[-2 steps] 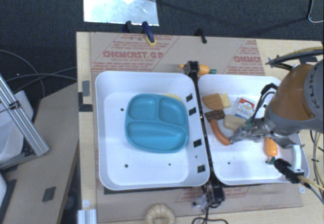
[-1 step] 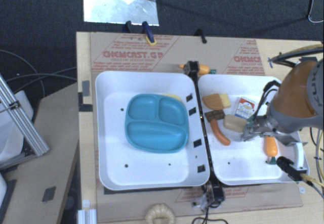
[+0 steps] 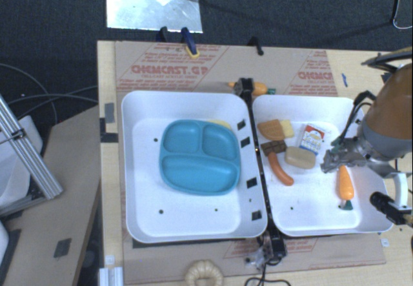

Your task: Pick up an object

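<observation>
The right bin (image 3: 303, 217) holds several toy foods. A tan wedge (image 3: 273, 128) with a yellow piece (image 3: 287, 128) lies at its far left, and a brown block (image 3: 273, 147) sits just in front of them. A red-orange sausage (image 3: 281, 169) lies slanted below the block. A beige oval (image 3: 300, 158) and a small white carton (image 3: 312, 139) sit mid-bin. My gripper (image 3: 335, 159) hangs low over the bin's right half, just right of the beige oval and above the top end of an orange carrot (image 3: 346, 184).
The left bin (image 3: 142, 214) carries a blue divided plate (image 3: 199, 156). An orange toy (image 3: 258, 89) lies outside the bins at the back, by the black divider clip (image 3: 245, 86). The arm's orange band (image 3: 393, 110) and grey wrist overhang the right bin's right wall.
</observation>
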Robot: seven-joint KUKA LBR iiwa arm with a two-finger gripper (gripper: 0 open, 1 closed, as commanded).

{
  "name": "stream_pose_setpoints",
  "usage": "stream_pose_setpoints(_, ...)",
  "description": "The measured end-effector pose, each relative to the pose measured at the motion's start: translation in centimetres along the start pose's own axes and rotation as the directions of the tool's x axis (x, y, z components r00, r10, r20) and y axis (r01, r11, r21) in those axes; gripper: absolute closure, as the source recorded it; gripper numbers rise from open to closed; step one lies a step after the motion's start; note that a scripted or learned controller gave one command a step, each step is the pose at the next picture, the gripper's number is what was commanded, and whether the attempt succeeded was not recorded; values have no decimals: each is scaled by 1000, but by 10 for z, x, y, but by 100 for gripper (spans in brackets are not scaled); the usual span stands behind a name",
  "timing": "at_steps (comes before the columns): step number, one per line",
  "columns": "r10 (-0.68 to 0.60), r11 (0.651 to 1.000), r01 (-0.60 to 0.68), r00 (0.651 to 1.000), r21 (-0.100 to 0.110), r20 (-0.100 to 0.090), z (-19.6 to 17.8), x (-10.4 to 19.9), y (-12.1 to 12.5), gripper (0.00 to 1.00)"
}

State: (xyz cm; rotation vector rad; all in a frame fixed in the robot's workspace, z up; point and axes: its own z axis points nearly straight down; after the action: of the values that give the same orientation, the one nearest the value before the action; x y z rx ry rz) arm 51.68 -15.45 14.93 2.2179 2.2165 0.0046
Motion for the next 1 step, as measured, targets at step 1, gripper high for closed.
stream_pose_setpoints(1,-5,1000,5,1000,-2,0,-64,-2,7,100)
